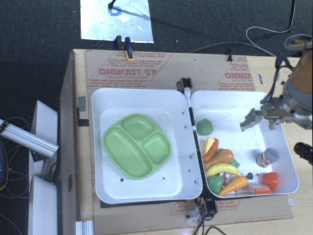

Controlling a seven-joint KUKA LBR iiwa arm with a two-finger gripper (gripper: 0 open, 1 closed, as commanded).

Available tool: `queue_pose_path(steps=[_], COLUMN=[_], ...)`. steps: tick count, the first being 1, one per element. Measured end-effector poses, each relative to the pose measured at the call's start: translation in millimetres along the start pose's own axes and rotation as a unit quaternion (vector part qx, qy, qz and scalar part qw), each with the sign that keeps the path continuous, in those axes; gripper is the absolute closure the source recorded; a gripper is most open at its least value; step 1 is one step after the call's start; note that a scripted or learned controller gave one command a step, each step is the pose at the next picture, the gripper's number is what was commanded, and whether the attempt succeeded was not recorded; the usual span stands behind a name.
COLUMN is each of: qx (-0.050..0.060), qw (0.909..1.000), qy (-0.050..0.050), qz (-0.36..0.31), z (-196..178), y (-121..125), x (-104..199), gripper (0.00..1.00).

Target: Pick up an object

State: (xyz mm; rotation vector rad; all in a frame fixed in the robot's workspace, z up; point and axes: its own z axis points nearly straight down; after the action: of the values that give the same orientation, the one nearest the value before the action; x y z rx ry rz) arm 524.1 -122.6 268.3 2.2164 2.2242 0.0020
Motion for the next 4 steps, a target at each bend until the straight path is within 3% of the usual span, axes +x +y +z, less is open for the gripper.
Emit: queue_pose_path(steps=[1, 2, 3, 4], qx=[0.002, 0.001, -0.001, 0.0], qw=[1.0, 1.0, 1.0, 1.0], qy=[0.0, 0.0, -0.001, 0.0], qz=[0.001, 0.0, 0.002, 0.0], z=[139, 184, 102, 184], y=[-14, 45, 2, 17], x=[-15, 12, -76, -17], gripper=[0.0, 0.0, 0.0, 0.0])
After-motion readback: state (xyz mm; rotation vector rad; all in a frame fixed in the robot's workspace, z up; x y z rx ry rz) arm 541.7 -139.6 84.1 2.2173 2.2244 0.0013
